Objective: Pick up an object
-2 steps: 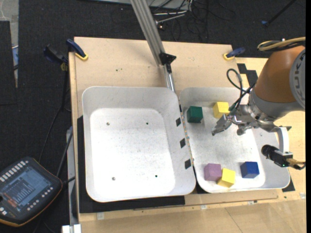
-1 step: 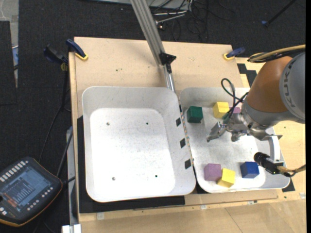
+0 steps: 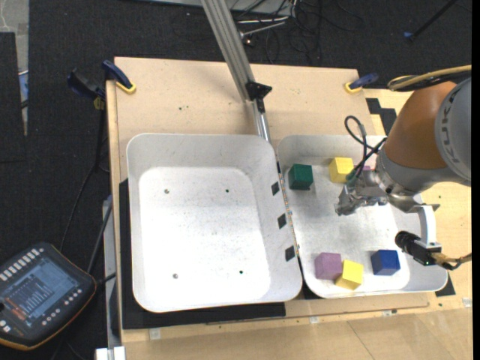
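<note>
Worktop (image 3: 315,88) first: it carries two white bins, and the left bin (image 3: 150,201) sits at nine o'clock from the arm's work, so it plays no part in your risks here. The right bin (image 3: 319,223) holds every candidate: a green cube (image 3: 301,176) at eleven o'clock within it, a yellow cube (image 3: 340,169) at one o'clock, a purple cube (image 3: 328,265) and a second yellow cube (image 3: 350,274) touching each other at six o'clock, and a blue cube (image 3: 385,262) at five o'clock. The arm (image 3: 424,137) covers the bin's three o'clock side, and its claw (image 3: 349,203) hangs near the bin's middle, just below the upper yellow cube; you cannot tell from this angle whether it is released or clenched, and nothing is visibly between its parts. Your likeliest failure, as I judge it, is a descent onto bare floor between cubes. Next, a glancing touch could shove the upper yellow cube against the wall. Smallest, the touching pair at six o'clock may jam or slip together.
</note>
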